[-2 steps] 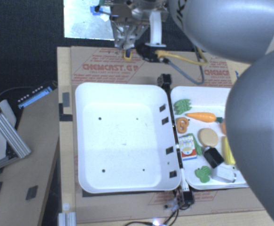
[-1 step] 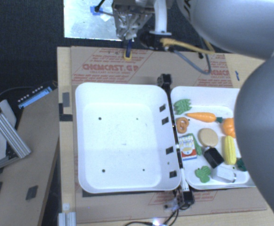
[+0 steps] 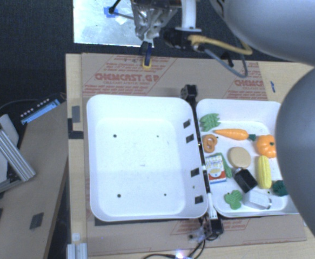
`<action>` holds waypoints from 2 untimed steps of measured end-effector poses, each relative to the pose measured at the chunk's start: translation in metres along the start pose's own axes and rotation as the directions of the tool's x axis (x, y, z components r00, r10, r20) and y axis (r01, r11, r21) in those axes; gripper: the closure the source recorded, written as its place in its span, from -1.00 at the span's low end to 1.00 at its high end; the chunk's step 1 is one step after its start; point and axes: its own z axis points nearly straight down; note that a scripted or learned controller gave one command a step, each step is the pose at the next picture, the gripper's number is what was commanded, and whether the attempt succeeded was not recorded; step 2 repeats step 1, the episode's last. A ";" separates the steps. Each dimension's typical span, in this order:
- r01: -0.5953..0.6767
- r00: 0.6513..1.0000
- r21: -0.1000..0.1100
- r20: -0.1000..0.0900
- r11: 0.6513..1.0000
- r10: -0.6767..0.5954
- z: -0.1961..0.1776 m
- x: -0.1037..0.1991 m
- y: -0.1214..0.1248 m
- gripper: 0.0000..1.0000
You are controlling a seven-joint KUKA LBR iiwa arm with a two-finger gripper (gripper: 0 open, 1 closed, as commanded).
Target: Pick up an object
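Observation:
My gripper [image 3: 146,36] hangs high at the top of the view, over the cardboard behind the left bin [image 3: 95,144]. A small blue and yellow piece [image 3: 146,57] shows just below its tip; I cannot tell whether it is held. The right bin [image 3: 238,103] holds several toy items: a carrot [image 3: 230,134], a green leafy piece [image 3: 209,121], a pretzel [image 3: 209,142], an orange pepper [image 3: 265,144], a tan round bun [image 3: 239,157], a corn cob [image 3: 263,170], a small printed box [image 3: 215,168], a black block [image 3: 245,179], a white block [image 3: 257,199] and broccoli [image 3: 233,199].
The arm's large grey body [image 3: 303,144] covers the right bin's right side. A black divider [image 3: 198,144] runs between the bins. A yellow cable [image 3: 222,45] trails from the wrist. Metal rails [image 3: 6,150] lie off the bench at left.

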 end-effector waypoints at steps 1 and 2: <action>0.001 1.000 -0.002 0.000 1.000 -0.001 -0.034 0.000 0.000 1.00; 0.001 1.000 -0.002 0.000 1.000 -0.001 -0.034 0.000 0.000 1.00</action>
